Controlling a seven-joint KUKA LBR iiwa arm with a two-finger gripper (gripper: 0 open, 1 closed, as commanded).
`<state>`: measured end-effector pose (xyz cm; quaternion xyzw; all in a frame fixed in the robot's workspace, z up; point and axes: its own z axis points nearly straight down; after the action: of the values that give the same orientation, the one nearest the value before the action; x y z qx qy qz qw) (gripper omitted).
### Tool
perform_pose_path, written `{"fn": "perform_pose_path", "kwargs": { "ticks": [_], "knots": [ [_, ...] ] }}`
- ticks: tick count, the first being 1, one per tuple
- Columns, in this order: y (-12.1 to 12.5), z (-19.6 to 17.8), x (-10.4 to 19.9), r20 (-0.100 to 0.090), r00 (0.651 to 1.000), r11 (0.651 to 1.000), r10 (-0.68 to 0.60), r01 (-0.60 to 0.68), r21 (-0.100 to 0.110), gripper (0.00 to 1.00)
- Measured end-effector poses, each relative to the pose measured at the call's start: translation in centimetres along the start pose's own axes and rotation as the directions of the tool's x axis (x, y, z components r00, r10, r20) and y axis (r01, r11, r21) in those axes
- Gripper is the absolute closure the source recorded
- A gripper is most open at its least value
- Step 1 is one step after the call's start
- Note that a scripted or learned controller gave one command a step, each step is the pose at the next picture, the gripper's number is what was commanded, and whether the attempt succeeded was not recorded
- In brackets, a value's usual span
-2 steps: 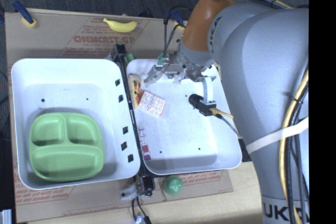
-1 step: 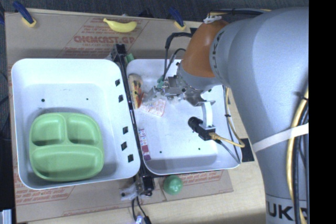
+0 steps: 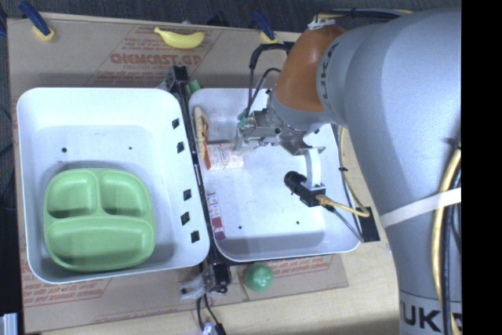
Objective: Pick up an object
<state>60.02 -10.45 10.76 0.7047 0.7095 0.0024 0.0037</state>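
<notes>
Camera view looks down at a slant on two white bins set side by side on a cardboard sheet (image 3: 118,59) over the surface. The left bin (image 3: 94,110) has its upper half bare. A green divided plate (image 3: 98,220) takes its lower left corner, close to the near wall.

The right bin (image 3: 267,235) is bare across its lower middle floor, and its things crowd the left wall. A tan stick (image 3: 201,124) lies along that wall near the top. A red-and-white packet (image 3: 225,159) lies just below and to the right of the stick. A small red-printed scrap (image 3: 215,222) lies farther down by the same wall.

Outside the bins, a yellow banana (image 3: 180,36) lies on the cardboard beyond the left bin's far rim. A green ball (image 3: 257,276) sits just past the right bin's near rim.

The grey arm (image 3: 392,114) reaches in from the right over the right bin's upper right part, its orange band (image 3: 302,78) near the far rim. The gripper (image 3: 252,128) hangs over the bin's upper left floor, just beside the packet's upper right. Whether they touch cannot be told, nor whether the jaws are spread or pressed together.
</notes>
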Motion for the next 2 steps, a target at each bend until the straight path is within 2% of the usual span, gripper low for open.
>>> {"fn": "perform_pose_path", "kwargs": {
  "ticks": [1,2],
  "knots": [
    [0.0,0.0,0.0,0.0,1.0,1.0,0.0,0.0,0.001,0.0],
    [0.0,-1.0,0.0,-0.001,1.0,1.0,-0.002,0.002,0.001,1.0]
  ]
}}
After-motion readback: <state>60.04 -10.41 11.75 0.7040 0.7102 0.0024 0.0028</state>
